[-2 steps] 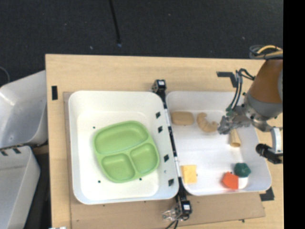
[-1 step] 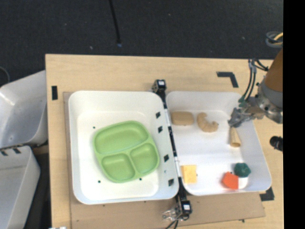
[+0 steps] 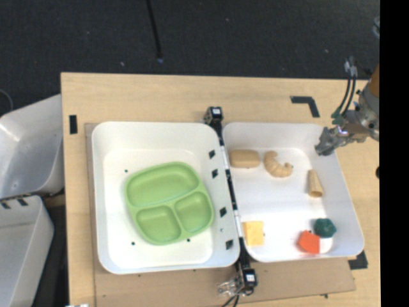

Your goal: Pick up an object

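The right bin holds several small objects: a tan oblong bread piece, a curled croissant-like piece, a tan cone, a yellow block, a dark green lump and an orange-red piece. My gripper hangs over the bin's upper right corner, above and to the right of the croissant piece and above the cone. Nothing shows between its fingers.
The left bin holds a green three-compartment plate. A black hinge strip runs between the bins. Wooden bench surrounds them; white equipment stands off the bench at the left.
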Tool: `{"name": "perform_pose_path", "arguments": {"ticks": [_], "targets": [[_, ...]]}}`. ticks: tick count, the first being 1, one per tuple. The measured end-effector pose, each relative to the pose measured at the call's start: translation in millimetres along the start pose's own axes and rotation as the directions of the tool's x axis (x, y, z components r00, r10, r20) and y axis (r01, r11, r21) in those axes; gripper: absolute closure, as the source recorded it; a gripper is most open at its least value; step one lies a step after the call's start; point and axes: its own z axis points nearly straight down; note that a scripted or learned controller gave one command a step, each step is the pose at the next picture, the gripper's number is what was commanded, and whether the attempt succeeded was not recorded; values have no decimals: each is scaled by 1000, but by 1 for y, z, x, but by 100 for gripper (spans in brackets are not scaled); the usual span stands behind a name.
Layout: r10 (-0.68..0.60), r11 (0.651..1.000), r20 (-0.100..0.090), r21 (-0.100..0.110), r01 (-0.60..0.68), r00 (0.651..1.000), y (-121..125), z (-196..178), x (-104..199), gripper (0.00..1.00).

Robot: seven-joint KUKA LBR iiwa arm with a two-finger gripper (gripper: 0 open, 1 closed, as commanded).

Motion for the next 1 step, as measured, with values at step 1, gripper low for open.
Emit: {"name": "perform_pose_path", "arguments": {"ticks": [1], "targets": [[0,1000,-1,3,0,1000,1,-37,-1,100]]}}
